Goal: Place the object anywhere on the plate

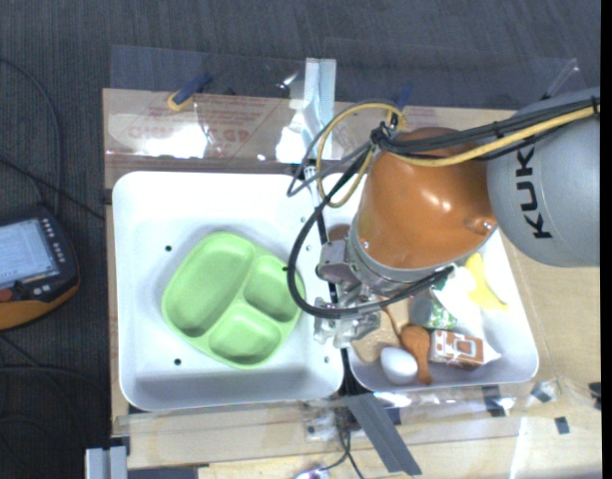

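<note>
The orange band [425, 208] of the arm bulks up closest to the lens, a glossy cone wrapped by black and yellow cables [335, 183] that loop down its left side. Behind it the grey arm segment [550, 203] leaves toward the right edge.

Below the band the gripper [347, 322] hangs over the inner edge of the right bin [515, 362], just beside the wall shared by the two bins. Its metal parts are tangled in view with wires and brackets — whether its fingers are spread or closed, or have anything between them, cannot be told.

In the right bin, near the front wall, lies a white egg [397, 364], touching a brown drumstick-shaped piece [415, 345]. Beside these sits a small red-and-white carton [457, 348], with a green-and-white packet [442, 312] behind it and a yellow banana-like piece [482, 279] further back.

The left bin [146, 218] holds the plate [231, 297] — a light-green divided one with three compartments, lying flat at the bin's middle, nothing on it.

A handheld controller [26, 257] rests on the dark floor at far left.
</note>
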